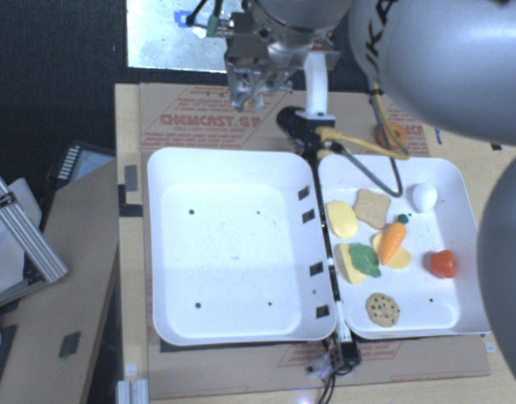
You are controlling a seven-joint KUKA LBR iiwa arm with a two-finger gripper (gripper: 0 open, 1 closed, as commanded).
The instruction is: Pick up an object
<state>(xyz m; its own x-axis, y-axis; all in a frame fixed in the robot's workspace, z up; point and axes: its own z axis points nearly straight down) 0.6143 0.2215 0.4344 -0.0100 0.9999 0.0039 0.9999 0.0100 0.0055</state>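
My gripper (248,95) hangs high behind the back edge of the left bin (169,171), over the cardboard, with nothing seen in it. The right bin (465,217) holds several toy foods. Among them are a pale yellow oval piece (342,219), a tan toast slice (372,207), a white egg (423,197) and an orange carrot (392,240). Nearer the front lie a yellow wedge with a green leaf (359,262), a red tomato (443,263) and a brown cookie (382,309). All of them lie well to the right of the gripper and nearer the camera.
The arm's large grey body (443,49) covers the upper right, above the right bin's back edge. A yellow cable (367,146) runs over that bin's back left corner. Clips (312,217) line the seam between the bins. A metal frame (22,234) stands at the left.
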